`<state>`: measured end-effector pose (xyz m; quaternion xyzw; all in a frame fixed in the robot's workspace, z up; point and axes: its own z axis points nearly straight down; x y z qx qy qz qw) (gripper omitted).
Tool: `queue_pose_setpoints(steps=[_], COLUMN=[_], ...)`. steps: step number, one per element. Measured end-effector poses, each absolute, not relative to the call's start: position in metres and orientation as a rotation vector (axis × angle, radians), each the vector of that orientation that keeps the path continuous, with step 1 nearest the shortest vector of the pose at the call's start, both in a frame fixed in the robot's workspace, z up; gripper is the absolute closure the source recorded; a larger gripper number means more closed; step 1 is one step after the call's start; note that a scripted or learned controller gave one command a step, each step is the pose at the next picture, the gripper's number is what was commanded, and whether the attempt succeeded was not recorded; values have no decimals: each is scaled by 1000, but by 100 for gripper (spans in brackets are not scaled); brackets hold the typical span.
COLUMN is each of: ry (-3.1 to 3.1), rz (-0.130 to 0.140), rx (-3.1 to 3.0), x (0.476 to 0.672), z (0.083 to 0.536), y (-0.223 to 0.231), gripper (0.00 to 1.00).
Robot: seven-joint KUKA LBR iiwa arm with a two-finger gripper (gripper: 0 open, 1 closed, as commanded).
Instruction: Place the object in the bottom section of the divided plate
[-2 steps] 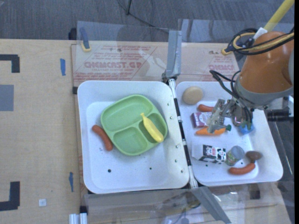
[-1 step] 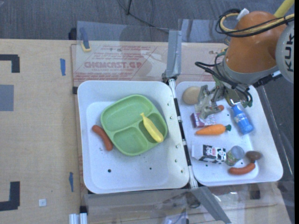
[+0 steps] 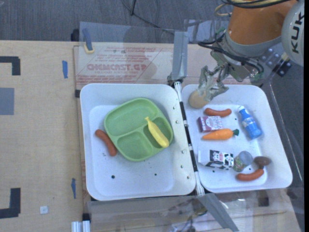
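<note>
I can't tell the gripper's [image 3: 212, 88] finger state over that potato [image 3: 197, 99]; it's round, could easily squirt sideways.

1. Green divided plate [image 3: 126, 129] carrying a yellow banana [image 3: 157, 133].
2. Red-orange sausage [image 3: 105, 142] on the white left bin [image 3: 135, 182].
3. Orange carrot [image 3: 218, 135] with a green top.
4. Blue bottle [image 3: 249, 123].
5. Black-and-white patterned carton [image 3: 217, 159].

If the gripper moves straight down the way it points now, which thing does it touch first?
Most likely the tan rounded object in the right bin's upper left corner; the gripper hangs just over it, though the height between them is unclear.
</note>
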<state>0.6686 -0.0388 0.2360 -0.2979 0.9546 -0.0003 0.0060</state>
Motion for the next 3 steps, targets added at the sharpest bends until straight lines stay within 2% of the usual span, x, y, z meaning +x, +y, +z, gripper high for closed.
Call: queue_pose_setpoints(steps=[1, 2, 3], ry=[2909, 2905, 2712], rz=[-11, -2, -7], rx=[-1134, -1170, -1564], x=[672, 669, 663], z=[102, 198, 104], y=[-134, -100, -147], gripper=[100, 100, 100])
